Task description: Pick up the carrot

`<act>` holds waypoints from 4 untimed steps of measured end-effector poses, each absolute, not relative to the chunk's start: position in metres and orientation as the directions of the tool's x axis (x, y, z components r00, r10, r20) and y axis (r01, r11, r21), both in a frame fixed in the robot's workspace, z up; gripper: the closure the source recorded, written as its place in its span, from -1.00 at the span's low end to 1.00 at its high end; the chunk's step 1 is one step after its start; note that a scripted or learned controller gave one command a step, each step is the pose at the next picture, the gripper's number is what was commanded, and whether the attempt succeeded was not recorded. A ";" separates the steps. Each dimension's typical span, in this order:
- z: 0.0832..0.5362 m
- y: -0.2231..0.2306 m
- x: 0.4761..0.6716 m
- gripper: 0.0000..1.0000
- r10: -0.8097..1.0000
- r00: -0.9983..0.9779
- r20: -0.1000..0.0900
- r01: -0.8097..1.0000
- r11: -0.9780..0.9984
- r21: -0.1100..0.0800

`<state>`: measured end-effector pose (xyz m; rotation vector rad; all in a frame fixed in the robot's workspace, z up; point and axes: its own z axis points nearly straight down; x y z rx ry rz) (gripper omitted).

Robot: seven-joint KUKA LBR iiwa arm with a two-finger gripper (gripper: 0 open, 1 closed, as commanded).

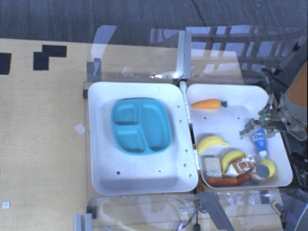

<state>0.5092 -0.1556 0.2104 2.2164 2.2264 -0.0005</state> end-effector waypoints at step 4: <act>0.085 -0.104 0.667 -1.00 0.997 0.078 0.006 0.997 -0.078 -0.019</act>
